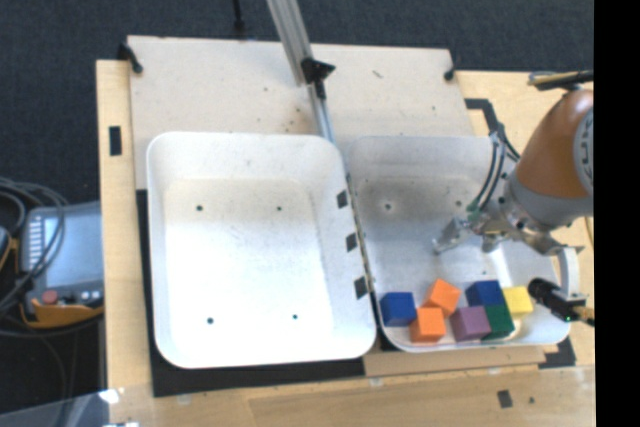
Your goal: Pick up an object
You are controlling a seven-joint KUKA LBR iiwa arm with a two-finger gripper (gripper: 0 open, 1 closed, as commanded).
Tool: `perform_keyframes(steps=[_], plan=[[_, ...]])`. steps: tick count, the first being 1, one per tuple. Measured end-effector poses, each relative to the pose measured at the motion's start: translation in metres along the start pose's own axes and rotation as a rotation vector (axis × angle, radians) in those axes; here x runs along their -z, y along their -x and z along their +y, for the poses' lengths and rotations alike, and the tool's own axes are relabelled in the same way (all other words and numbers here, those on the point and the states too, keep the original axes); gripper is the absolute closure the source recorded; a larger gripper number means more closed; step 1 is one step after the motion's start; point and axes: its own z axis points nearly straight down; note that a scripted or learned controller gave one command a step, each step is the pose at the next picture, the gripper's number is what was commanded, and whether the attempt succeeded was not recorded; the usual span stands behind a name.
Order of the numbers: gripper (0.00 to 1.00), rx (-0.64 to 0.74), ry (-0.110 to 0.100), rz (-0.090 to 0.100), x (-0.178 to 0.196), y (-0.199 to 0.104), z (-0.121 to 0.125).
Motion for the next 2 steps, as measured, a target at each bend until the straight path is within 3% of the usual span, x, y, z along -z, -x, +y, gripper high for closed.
perform_keyframes(steps=[1, 2], plan=[[1.0, -0.006, 0.005, 0.0, 0.012, 0.001, 0.001], [1.0, -0.002, 0.003, 0.001, 0.056, 0.006, 0.003]])
